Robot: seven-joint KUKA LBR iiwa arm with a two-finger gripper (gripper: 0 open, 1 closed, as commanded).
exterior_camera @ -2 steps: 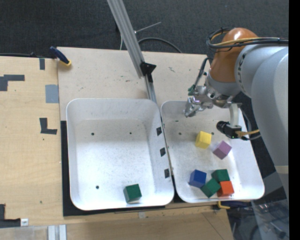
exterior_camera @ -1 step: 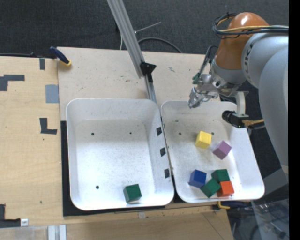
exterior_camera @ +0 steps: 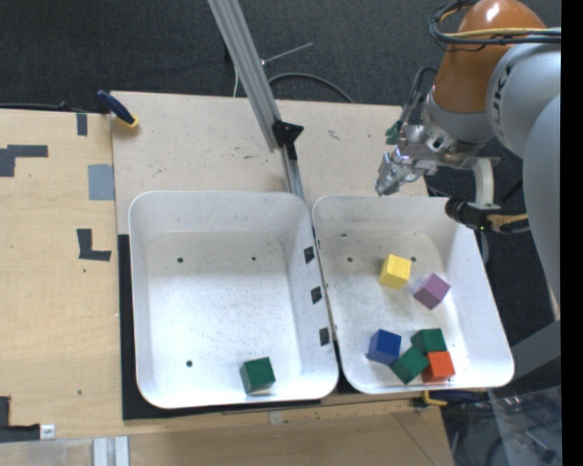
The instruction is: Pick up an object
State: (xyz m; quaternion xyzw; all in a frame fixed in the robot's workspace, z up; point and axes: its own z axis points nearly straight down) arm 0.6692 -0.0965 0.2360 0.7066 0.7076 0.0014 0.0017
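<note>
My gripper [exterior_camera: 390,179] hangs above the far rim of the right bin [exterior_camera: 474,264], with nothing between its fingers. In that bin lie a yellow cube [exterior_camera: 395,270], a purple cube [exterior_camera: 432,290], a blue cube [exterior_camera: 383,346], two green blocks [exterior_camera: 418,353] and an orange cube [exterior_camera: 440,366]. The yellow cube is the closest to the gripper, well below it in the view. A single green cube [exterior_camera: 259,374] sits near the front wall of the left bin [exterior_camera: 146,273].
A slanted metal rail [exterior_camera: 258,77] runs down to the divide between the bins. A blue and yellow clamp [exterior_camera: 117,108] lies at the bench's far left. Black cables [exterior_camera: 310,86] trail behind the bins. The arm's orange band [exterior_camera: 492,23] is at the top right.
</note>
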